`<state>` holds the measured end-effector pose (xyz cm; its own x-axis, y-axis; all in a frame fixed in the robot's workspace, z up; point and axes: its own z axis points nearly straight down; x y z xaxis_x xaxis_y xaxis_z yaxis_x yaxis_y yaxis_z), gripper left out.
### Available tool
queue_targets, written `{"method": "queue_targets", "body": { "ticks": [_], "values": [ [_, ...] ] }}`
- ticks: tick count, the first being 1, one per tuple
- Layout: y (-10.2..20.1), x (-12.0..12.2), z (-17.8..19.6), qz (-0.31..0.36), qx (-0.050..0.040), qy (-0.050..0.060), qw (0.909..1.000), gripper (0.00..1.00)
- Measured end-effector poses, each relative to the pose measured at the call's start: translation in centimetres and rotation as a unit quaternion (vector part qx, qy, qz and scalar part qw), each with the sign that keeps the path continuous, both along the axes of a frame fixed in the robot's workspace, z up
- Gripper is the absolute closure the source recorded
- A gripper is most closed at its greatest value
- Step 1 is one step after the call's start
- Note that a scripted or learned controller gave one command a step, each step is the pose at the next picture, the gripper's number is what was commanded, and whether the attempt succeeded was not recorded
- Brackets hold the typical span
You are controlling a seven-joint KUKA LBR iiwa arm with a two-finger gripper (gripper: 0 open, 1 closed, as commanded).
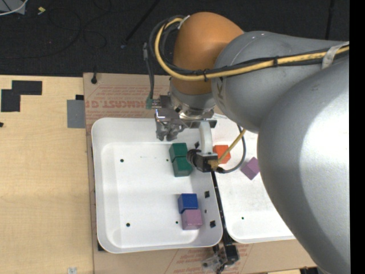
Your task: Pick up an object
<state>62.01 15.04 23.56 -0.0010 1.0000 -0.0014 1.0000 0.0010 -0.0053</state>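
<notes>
My gripper (pixel 169 132) hangs over the far part of the left bin (pixel 114 181), just beyond two green blocks (pixel 180 158) that lie touching each other. It holds nothing that I can see. Nearer the front of the same bin a blue block (pixel 187 201) rests against a pink block (pixel 191 219). In the right bin (pixel 251 227) an orange block (pixel 222 153) and a purple block (pixel 250 168) sit close to the arm's wrist.
The large grey arm covers most of the right bin and the right of the view. The ridge between the bins (pixel 215 204) runs just right of the blue and pink blocks. Cardboard (pixel 120 99) lies under both bins.
</notes>
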Motion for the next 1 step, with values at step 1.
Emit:
{"method": "queue_targets", "body": {
  "ticks": [1],
  "values": [
    [3.29, -0.93, 2.36, 0.000, 0.0005, -0.001, 1.0000, 1.00]
  ]
}}
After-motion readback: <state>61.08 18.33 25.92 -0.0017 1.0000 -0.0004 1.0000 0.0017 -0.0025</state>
